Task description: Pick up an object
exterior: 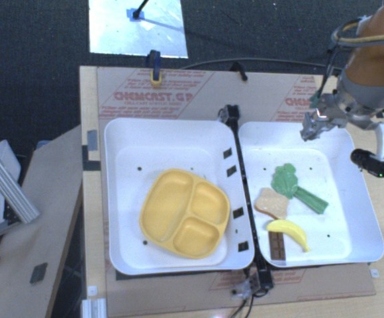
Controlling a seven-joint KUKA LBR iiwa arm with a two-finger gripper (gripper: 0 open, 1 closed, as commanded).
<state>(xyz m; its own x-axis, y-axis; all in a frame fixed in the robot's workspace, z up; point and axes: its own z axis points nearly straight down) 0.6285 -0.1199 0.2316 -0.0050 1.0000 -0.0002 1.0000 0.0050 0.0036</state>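
The right bin (pixel 351 177) holds a green broccoli-like toy (pixel 296 187), a tan slice of toast (pixel 272 204), a yellow banana (pixel 290 233) and a small brown bar (pixel 277 245). My gripper (pixel 310 130) hangs over the far right rim of that bin, up and to the right of the green toy and well apart from it. Nothing shows between its tips.
The left bin (pixel 132 144) holds a yellow divided tray (pixel 185 212). A black clamp strip (pixel 240 177) runs between the two bins. A black sensor mount (pixel 371 162) sticks in at the right bin's right edge. Cardboard (pixel 179 88) lies behind the bins.
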